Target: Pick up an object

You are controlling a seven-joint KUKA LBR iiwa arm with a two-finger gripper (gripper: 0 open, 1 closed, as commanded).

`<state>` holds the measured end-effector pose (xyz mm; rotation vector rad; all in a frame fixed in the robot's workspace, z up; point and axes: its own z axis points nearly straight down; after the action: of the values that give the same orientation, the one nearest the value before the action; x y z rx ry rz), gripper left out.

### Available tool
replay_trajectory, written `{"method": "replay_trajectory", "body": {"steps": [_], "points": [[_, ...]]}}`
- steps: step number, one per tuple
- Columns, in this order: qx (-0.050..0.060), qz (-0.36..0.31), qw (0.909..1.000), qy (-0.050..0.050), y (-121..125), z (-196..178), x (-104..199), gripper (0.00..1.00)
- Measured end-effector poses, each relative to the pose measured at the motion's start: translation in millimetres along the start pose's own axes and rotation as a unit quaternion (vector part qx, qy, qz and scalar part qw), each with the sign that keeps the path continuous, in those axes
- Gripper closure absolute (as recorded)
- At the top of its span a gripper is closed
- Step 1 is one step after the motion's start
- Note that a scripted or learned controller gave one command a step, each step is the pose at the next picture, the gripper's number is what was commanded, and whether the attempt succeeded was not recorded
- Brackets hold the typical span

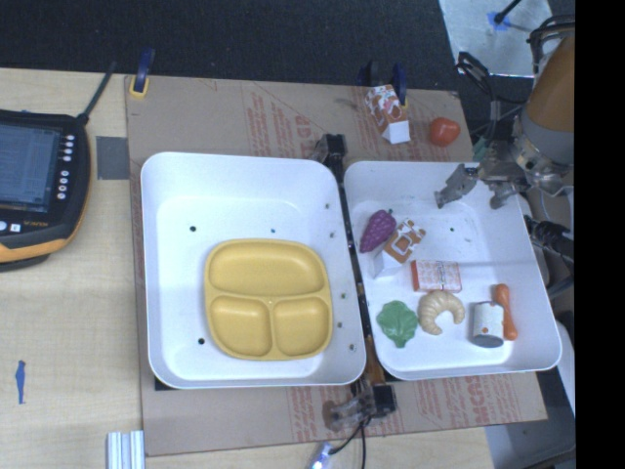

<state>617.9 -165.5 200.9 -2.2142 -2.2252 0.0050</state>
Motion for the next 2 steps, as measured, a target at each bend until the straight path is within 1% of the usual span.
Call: {"method": "replay_trajectory", "body": {"steps": [1, 2], "points": [[0.001, -0.001, 1.0000, 0.000, -62.8, 48.0, 7.1, 0.00], [0.001, 0.000, 1.0000, 0.000, -76.7, 110.0, 25.4, 0.00]]}}
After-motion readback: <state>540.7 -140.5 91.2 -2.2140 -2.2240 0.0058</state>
